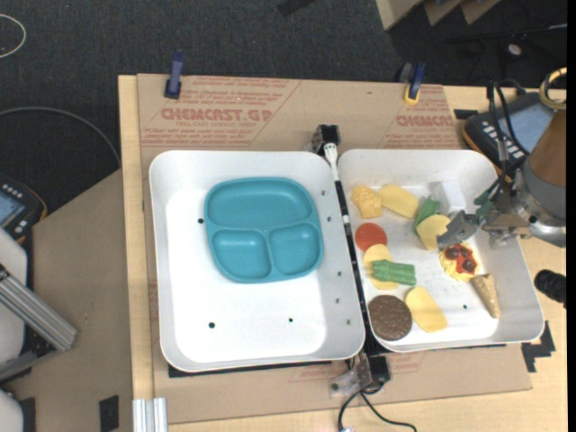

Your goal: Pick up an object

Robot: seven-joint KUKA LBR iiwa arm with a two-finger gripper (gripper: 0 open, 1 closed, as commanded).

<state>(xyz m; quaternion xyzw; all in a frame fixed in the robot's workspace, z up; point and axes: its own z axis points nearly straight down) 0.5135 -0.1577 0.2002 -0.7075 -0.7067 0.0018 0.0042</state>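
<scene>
Below, a cardboard-covered bench (270,106) (dark carpet (135,16) around); the hand (461,228), grip unreadable, hovers over toy food.

This looked like a robotics lab. A brown board (270,106) printed "CHEMCAST" was clamped to the bench by a blue clamp (174,75) and a yellow clamp (413,82). Loose cables (54,115) trailed over dark carpet (108,25), and an aluminium framing rail (36,318) stood at the left.
</scene>
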